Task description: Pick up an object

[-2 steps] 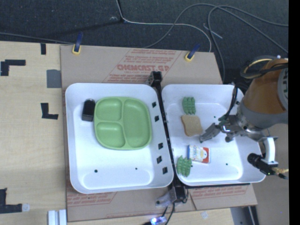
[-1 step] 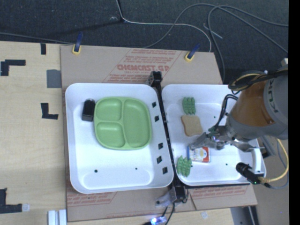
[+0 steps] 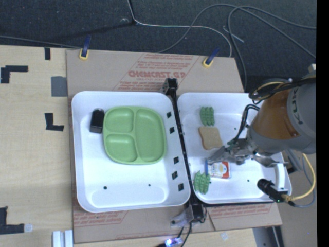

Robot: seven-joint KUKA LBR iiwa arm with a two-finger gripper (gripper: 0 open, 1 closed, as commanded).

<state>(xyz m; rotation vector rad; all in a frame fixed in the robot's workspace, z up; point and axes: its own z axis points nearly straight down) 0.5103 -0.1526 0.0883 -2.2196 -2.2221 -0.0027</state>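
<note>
In the right bin (image 3: 267, 192), the jaws (image 3: 222, 156) sit low just above a small red-and-white packet (image 3: 219, 169), apparently lined up to take it (whether they are spread or pressed together I cannot tell). A tan slab (image 3: 209, 137) lies just beside.

Right bin (image 3: 241, 192): arm (image 3: 280, 122) is covering its right half; tan piece (image 3: 209, 137), upper green piece (image 3: 206, 116), small carton (image 3: 218, 169) and lower green piece (image 3: 201, 182) are crowding the left side. Left bin (image 3: 82, 153): green divided plate (image 3: 135, 135) and black block (image 3: 96, 121) are filling the upper part, leaving the lower strip open
</note>
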